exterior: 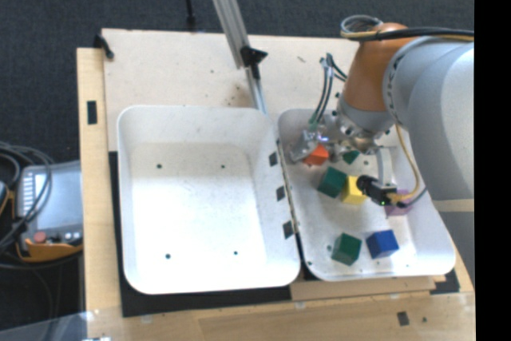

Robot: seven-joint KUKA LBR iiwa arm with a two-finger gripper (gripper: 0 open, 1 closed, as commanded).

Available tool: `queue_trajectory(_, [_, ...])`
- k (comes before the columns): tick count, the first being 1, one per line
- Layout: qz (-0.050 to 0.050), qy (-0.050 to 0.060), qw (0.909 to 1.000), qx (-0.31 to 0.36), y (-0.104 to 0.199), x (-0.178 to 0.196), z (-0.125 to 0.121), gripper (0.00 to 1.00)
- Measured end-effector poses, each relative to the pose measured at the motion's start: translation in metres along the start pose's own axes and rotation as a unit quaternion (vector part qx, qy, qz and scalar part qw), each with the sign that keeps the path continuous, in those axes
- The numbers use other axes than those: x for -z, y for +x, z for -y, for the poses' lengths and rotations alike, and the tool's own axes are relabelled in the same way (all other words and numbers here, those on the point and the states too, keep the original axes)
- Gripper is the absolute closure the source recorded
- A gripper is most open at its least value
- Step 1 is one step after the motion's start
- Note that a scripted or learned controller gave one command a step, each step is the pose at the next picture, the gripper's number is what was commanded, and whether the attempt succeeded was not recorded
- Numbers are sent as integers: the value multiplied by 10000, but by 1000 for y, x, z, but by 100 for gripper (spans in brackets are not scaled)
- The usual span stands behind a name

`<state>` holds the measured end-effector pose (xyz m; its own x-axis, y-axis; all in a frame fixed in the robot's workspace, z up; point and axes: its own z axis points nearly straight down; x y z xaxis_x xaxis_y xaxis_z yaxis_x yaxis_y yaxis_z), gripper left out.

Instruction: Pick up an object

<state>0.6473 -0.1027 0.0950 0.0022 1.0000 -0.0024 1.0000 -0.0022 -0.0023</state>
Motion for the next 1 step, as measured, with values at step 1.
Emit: queue_trajectory(1, [-5,-31,10000,-18,-1,14,-2,100])
